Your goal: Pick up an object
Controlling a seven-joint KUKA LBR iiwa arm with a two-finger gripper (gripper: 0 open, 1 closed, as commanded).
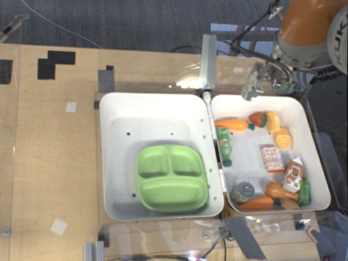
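The right bin (310, 125) holds several toy foods. An orange carrot (232, 125) lies at its far left, with a red and green piece (258, 118) and two yellow pieces (273, 121) (283, 140) to its right. A green bottle (224, 145) lies along the left wall. A red and white packet (272, 159) sits mid-bin. Near the front are a small carton (293, 175), a grey can (243, 191) and another orange piece (255, 203). My gripper (262, 88) hangs over the bin's far rim, above and apart from the objects, with nothing seen in it.
The left bin (114, 145) holds a green divided plate (171, 177). A metal post (209, 64) stands behind the seam between the bins. The arm's orange band (307, 15) and cables crowd the far right corner. Wooden bench surface (49, 162) lies to the left.
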